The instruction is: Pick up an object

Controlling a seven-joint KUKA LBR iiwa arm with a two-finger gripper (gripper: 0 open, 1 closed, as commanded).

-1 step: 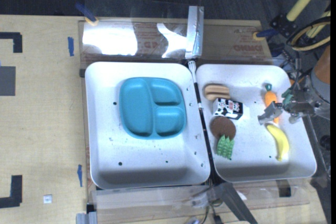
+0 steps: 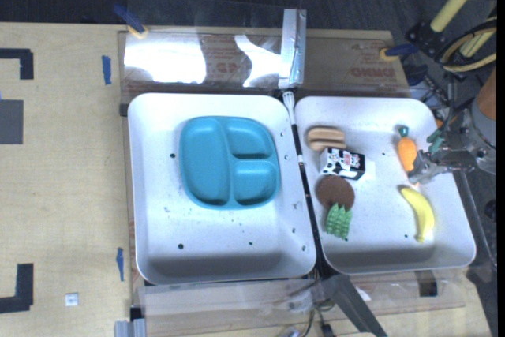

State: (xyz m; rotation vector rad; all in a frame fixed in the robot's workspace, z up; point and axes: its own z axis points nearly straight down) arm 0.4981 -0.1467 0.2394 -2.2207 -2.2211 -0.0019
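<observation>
1. Sitting in the left bin (image 2: 150, 170), a blue divided tray (image 2: 230, 160).
2. Right bin (image 2: 379, 249): hot dog (image 2: 325, 136), brown disc (image 2: 335, 190), green toy (image 2: 338, 221).
3. Carrot (image 2: 406, 153) stands lengthwise just left of the hand (image 2: 432, 162), banana (image 2: 419, 212) just below; hand's grip cannot be told.

2 white bins sit side by side on the bench. The left bin (image 2: 150, 193) has a blue divided tray (image 2: 230, 161) in it. The right bin (image 2: 379, 245) holds a hot dog (image 2: 325, 137), a black-and-white cow-print piece (image 2: 342, 162), a brown round thing (image 2: 336, 190), a green spiky toy (image 2: 338, 221), a carrot (image 2: 405, 151) and a banana (image 2: 419, 212). The gripper (image 2: 432, 162) is at the right rim, just beside the carrot.
</observation>
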